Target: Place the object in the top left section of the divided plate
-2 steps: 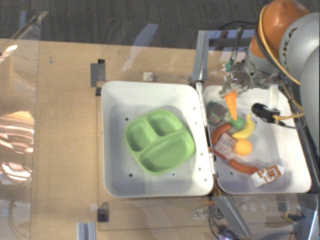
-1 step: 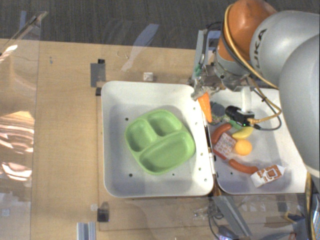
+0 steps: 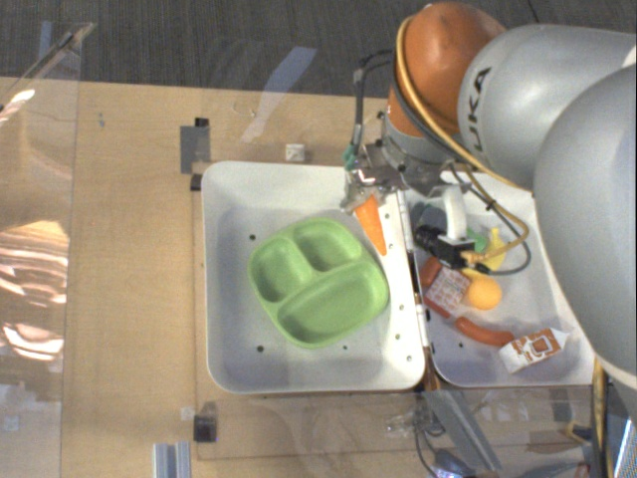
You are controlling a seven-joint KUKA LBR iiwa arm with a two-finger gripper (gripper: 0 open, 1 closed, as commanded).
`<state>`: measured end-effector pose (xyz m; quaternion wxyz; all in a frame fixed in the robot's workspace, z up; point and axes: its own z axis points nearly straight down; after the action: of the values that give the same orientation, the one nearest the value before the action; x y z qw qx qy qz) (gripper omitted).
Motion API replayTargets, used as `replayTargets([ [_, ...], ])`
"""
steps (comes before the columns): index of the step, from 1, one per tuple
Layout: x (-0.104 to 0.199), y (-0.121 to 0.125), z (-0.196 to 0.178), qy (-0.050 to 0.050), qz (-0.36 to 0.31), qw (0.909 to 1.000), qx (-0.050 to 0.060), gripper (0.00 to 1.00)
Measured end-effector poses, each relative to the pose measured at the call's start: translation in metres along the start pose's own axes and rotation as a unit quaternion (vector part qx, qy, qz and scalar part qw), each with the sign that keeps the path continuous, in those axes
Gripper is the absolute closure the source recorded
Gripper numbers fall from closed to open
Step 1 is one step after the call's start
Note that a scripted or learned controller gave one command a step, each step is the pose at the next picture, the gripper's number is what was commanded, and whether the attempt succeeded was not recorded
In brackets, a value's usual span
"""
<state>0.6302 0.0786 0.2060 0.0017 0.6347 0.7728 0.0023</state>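
The grey arm comes in from the right of the view, and its hand (image 3: 366, 200) is over the right part of the left bin (image 3: 229, 352), close to the wall where the two bins meet. The hand is pinching an orange carrot (image 3: 372, 227) by its thick end. The carrot hangs tilted, with its thin tip pointing toward the lower right of the view. It is just beside the upper right edge of the green divided plate (image 3: 333, 305) and is not inside any section of it. I cannot tell if the tip touches the bin floor. The plate lies in the middle of the left bin, turned at an angle, with two small sections on its upper left side and one large section on its lower right side. In the right bin (image 3: 463, 364) I see an orange ball (image 3: 483, 294), a red packet (image 3: 448, 287) touching it on the left, a long sausage (image 3: 485, 333) below them and a small white and brown carton (image 3: 534, 348) near the sausage's end. A small white cube (image 3: 295, 152) sits on the desk (image 3: 119, 267) above the left bin.
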Motion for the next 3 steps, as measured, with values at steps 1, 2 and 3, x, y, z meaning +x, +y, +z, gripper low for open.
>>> replayTargets([
  [1,0.082,-0.018,0.058,0.001,-0.181,0.9834,0.000,1.00],
  [2,0.081,-0.018,0.058,0.000,-0.181,0.9835,0.000,0.00],
  [3,0.000,-0.063,0.019,-0.001,-0.348,0.9373,-0.002,0.00],
])
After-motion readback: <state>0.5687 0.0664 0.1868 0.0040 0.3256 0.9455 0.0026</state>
